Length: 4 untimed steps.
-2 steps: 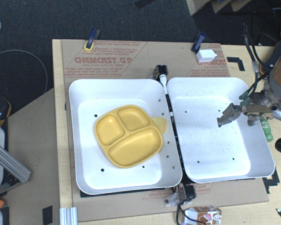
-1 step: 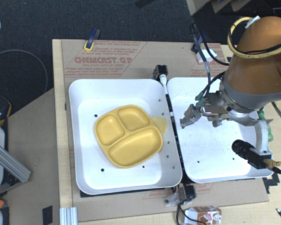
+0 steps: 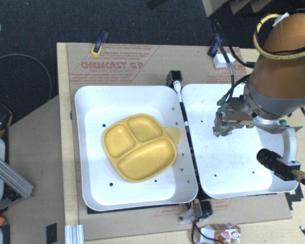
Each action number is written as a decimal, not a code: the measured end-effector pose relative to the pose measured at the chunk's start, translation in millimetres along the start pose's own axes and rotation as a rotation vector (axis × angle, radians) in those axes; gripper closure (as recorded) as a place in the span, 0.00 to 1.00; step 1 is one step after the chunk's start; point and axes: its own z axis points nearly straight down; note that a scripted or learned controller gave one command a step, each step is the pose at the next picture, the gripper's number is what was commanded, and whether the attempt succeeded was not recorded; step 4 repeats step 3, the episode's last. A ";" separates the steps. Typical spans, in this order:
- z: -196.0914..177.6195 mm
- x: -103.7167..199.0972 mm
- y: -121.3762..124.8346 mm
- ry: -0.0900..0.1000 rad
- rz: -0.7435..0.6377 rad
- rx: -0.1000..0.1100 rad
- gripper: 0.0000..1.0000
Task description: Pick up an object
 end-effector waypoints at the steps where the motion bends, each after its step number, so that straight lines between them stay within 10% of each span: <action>1: 8.5 -19.3 -0.7 -0.001 0.004 0.003 1.00; 3: -110.7 80.4 -0.1 0.000 -0.002 -0.005 1.00; 4: -110.7 80.4 -0.1 0.000 -0.002 -0.005 1.00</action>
